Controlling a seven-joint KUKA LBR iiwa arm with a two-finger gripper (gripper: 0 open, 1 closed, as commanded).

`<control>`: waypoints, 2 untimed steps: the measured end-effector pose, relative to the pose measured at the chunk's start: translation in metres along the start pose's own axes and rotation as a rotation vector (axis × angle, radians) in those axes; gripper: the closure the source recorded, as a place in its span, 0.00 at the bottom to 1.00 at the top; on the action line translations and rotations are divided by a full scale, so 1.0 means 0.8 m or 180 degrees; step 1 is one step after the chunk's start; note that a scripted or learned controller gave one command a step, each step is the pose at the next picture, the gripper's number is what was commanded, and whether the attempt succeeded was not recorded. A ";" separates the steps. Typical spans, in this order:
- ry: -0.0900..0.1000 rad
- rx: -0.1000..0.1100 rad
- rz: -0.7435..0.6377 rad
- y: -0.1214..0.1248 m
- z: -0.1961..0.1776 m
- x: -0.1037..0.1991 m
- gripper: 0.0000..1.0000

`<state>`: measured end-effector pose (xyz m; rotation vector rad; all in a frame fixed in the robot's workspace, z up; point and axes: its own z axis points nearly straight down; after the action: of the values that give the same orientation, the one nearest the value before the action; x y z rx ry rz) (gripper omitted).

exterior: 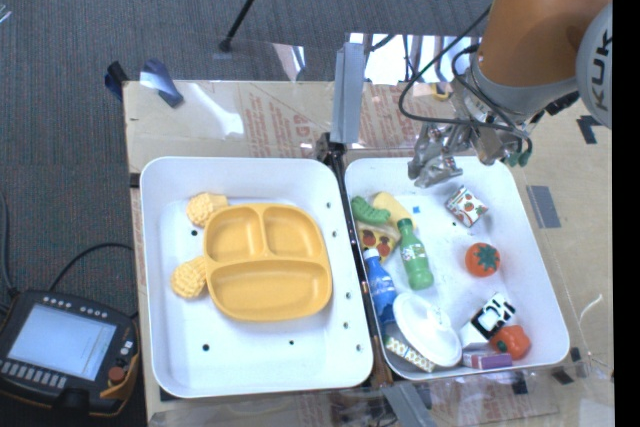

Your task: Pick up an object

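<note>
Right bin (548,287) floor lies bare mid-rear; green bottle (414,257), tomato (482,259) and small carton (466,207) flank it.

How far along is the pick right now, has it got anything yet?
Done: little so far; the gripper has reached the right bin and sits over its far edge. In hand: nothing visible between its fingers. Left: the whole grasp. The small carton, tomato and green bottle all lie on the bin floor; the carton is nearest the gripper. The yellow tray sits in the left bin.

Glossy yellow plastic tray (268,262), smooth white plastic bins (160,315).
</note>
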<state>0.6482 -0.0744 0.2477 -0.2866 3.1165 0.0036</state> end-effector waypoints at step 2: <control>0.0051 -0.0013 -0.0519 0.070 0.026 0.179 1.00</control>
<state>0.4972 -0.0456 0.2248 -0.5423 3.0986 0.0062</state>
